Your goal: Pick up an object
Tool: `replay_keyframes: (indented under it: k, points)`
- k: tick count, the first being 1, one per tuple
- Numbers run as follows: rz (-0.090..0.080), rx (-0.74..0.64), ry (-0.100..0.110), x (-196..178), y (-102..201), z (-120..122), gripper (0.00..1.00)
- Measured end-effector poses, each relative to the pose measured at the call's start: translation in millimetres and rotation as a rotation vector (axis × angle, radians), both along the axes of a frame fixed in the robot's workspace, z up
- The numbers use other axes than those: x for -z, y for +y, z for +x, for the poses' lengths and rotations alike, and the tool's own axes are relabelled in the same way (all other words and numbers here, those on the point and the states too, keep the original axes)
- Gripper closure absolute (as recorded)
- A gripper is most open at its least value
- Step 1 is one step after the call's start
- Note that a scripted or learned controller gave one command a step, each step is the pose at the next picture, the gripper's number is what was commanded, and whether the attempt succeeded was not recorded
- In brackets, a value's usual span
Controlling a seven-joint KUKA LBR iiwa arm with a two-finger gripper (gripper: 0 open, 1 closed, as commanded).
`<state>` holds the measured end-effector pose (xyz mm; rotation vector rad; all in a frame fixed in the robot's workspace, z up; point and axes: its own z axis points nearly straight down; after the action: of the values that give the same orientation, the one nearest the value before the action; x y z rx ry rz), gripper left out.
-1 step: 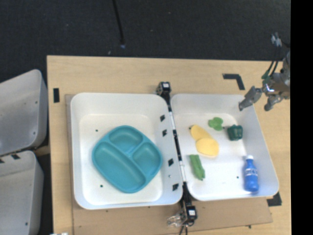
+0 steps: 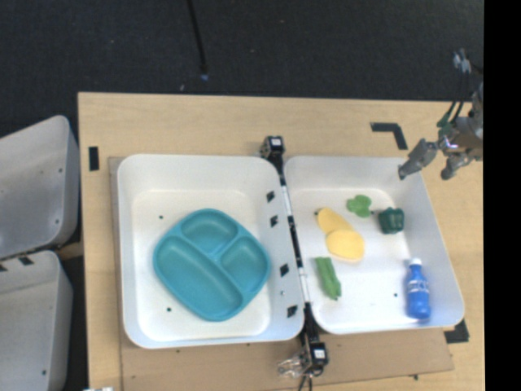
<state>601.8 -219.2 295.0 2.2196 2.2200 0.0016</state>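
Above the right bin's (image 2: 423,187) far corner, the claw (image 2: 433,163) hangs spread wide, holding nothing

in the right bin (image 2: 435,243) lie five small things: a yellow piece (image 2: 341,236) near the middle, a light green bit (image 2: 358,205) and a dark green block (image 2: 391,220) just beside each other above it, a green stick (image 2: 328,277) below, and a blue bottle (image 2: 417,290) lying near the right wall.

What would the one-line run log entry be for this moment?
gripper: open, holds nothing, above right bin's far right corner | right bin: blue bottle, yellow item, three green items | left bin: teal tray
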Motion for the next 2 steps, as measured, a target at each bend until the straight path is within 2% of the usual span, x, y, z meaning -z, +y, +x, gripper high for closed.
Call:
replay_keyframes:
  k: [2]
  points:
    - [-0.002, 0.003, 0.001, 79, 3, -4, 0.0]
